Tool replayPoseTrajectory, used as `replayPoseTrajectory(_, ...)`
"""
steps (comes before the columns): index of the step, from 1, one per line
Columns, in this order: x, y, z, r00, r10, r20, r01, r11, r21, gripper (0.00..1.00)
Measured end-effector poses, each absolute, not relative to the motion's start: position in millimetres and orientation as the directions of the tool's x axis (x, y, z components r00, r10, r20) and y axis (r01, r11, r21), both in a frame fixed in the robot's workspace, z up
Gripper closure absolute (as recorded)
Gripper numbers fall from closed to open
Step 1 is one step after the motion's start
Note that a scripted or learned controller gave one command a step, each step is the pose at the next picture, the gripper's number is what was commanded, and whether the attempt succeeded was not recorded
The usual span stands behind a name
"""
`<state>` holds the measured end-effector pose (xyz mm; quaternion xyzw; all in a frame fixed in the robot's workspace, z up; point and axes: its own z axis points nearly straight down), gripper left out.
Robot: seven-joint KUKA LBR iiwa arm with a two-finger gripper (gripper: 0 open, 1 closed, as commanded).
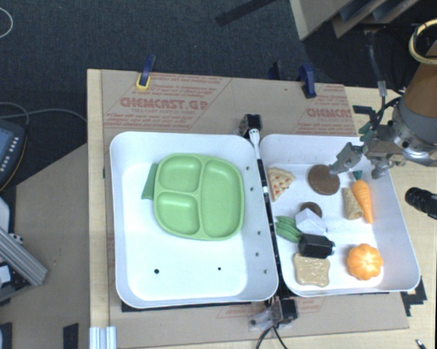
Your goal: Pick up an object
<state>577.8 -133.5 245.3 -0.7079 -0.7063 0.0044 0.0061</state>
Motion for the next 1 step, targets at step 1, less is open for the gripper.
replayPoseTrajectory(1,580.2,-133.2,252.9,0.0,1.0,0.001,1.0,0.0,-0.001,0.0)
